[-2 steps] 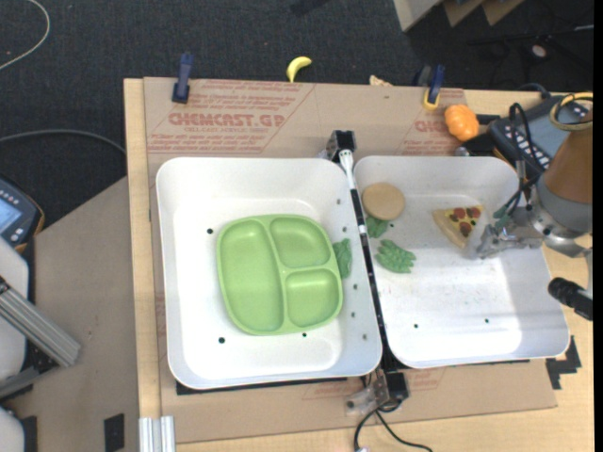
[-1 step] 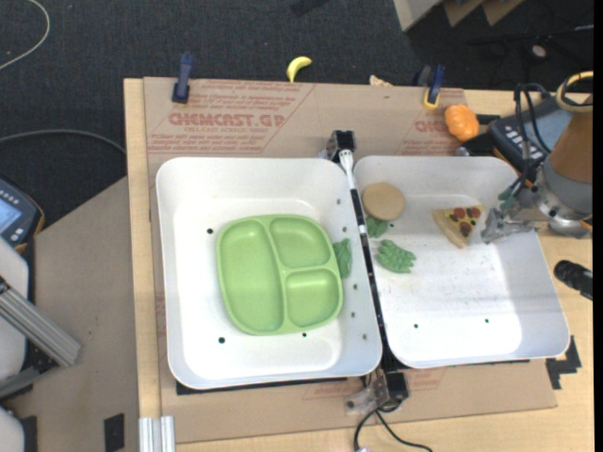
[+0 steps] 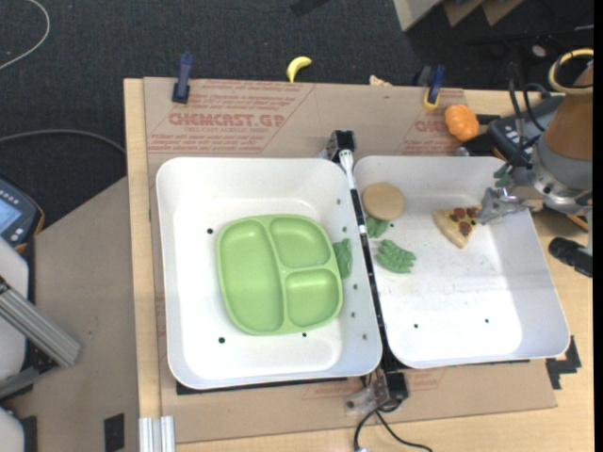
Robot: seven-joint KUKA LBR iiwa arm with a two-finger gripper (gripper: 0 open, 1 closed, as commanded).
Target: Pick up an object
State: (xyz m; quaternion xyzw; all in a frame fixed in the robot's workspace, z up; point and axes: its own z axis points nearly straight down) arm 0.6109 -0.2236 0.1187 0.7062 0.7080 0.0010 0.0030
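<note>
Seemingly light and stiff, the pizza slice [image 3: 457, 224] lay beside the gripper [image 3: 494, 205] in the right bin [image 3: 528, 337]; finger state unclear; its crust edges offered purchase.

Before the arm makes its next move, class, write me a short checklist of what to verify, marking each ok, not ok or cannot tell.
1. Gripper is over the right bin: ok.
2. Pizza slice lies right beside the gripper: ok.
3. Slice is between the fingers: cannot tell.
4. Round tan piece and green leafy piece lie apart from the slice: ok.
5. Green divided plate sits in the left bin, out of the way: ok.
</note>
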